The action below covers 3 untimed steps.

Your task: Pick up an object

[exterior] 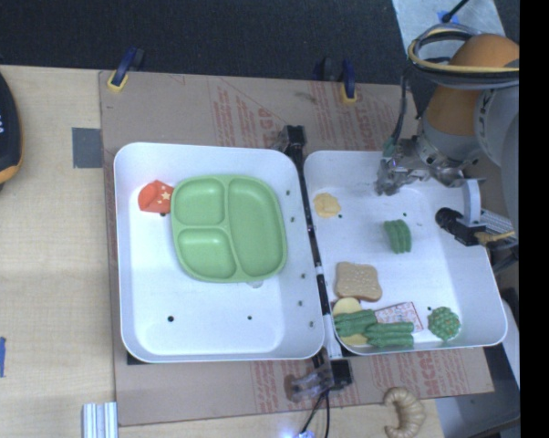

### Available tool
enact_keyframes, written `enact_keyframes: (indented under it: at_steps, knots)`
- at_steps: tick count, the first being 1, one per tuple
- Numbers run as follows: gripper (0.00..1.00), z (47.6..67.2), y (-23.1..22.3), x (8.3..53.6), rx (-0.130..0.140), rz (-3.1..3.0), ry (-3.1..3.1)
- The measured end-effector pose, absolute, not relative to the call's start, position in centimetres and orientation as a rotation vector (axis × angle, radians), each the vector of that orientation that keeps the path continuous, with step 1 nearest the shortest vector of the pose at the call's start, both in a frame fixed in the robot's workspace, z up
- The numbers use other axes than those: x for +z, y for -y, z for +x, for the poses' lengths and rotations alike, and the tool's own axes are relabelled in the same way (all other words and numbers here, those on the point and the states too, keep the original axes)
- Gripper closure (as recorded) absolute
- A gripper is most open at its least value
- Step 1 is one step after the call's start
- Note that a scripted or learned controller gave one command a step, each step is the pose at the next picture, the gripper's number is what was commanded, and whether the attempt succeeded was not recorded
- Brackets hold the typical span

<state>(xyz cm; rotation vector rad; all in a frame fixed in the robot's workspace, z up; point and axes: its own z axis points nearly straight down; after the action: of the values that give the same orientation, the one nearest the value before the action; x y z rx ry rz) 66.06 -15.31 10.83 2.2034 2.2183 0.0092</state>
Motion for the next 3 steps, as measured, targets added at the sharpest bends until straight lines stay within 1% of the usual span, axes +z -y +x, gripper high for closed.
enact_keyframes:
  at_steps: [1, 2, 3]
  knots:
    - [0.0, 66.0, 15.3, 10.6, 0.006, 2.206, -2.22]
    - [0.0, 59.6, 15.6, 9.1, -0.011, 2.223, -2.231]
    - [1.0, 59.9, 15.7, 10.3, -0.008, 2.218, -2.229]
